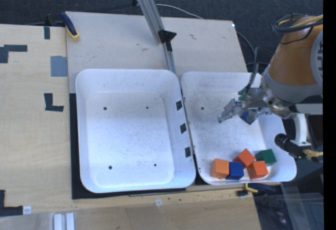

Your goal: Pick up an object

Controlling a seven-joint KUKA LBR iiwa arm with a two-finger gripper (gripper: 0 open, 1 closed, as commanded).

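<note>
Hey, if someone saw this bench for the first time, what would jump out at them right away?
Probably the cluster of coloured blocks in the near corner of the right bin: orange, blue and green against white. Next, the grey and orange arm reaching in from the right, its gripper over that same bin, apart from the blocks. The left bin draws little notice beside them.

- The bench (126, 40) is a pale wooden board filling most of the view, from 9 o'clock to about 3 o'clock.
- Two shallow white bins lie on it side by side, rims touching: the left bin (86, 134) at centre, the right bin (210, 84) toward 4 o'clock.
- A blue-and-yellow clamp (70, 25) grips its edge at 11 o'clock.
- Dark tape marks (51, 102) sit at 9 o'clock.
</note>
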